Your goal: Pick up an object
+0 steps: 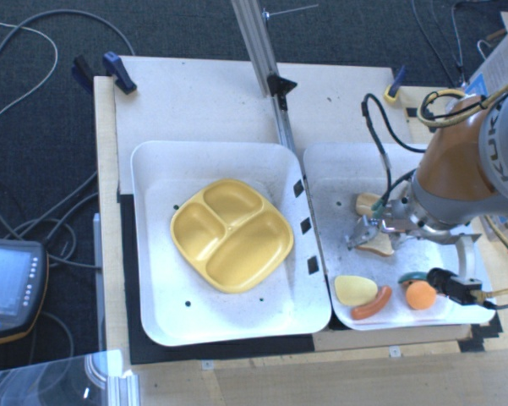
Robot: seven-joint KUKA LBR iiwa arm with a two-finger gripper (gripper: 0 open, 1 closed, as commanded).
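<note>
Surface (194,100), pale, carries two white bins side by side.

Left bin (165,311): one yellow divided plate (231,235), three compartments, lying flat near the bin's centre and turned at a slant to the walls.

Right bin (338,180): arm (452,172) comes in from 3 o'clock, its far part cut off by the frame edge. Gripper (363,232) sits low near the bin's centre. Open or closed: cannot tell. The metal parts merge into one grey tangle at this angle.

Upper tan patch (369,203) shows at the gripper's 12 o'clock, lower tan patch (378,246) at its 5 o'clock. Both lie right against the gripper. One thing or two: cannot tell, since the gripper covers whatever lies between. Whether either is gripped: cannot tell.

Along the right bin's 6 o'clock wall:
- pale yellow rounded piece (355,290)
- red sausage-shaped thing (372,304), touching the yellow piece at its 4 o'clock
- orange ball (420,296), toward the 5 o'clock corner, apart from the sausage shape
- small teal thing (408,276) at the ball's 11 o'clock, mostly hidden, shape unreadable

Metal pole (255,32) rises from between the bins at 12 o'clock, cut off by the top edge. Blue clamp (118,70) at the surface's 10 o'clock corner. Screen device (8,286) off the surface at 9 o'clock, cut by the left edge.
</note>
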